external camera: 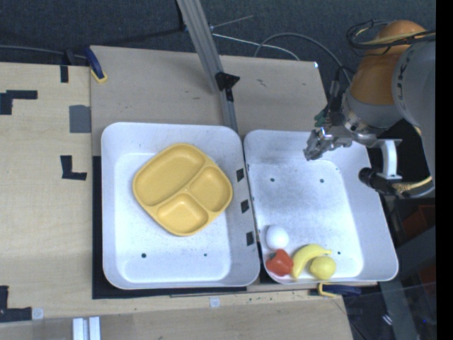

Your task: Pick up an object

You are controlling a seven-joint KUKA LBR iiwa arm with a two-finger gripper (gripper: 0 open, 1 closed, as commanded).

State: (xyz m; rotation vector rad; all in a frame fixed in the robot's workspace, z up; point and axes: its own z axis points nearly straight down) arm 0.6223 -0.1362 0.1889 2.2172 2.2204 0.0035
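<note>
In the right bin, several small objects cluster at the near left corner: a white egg-shaped ball, a red fruit, a yellow banana and a yellow round fruit. My gripper hangs over the far edge of the right bin, well away from that cluster, with nothing seen in it. Its fingers are small and dark against the bin.
The left bin holds a yellow three-compartment plate. A grey slanted pole runs down to the gap between the bins. Cables lie on the bench behind the right bin. The arm's body stands at the right.
</note>
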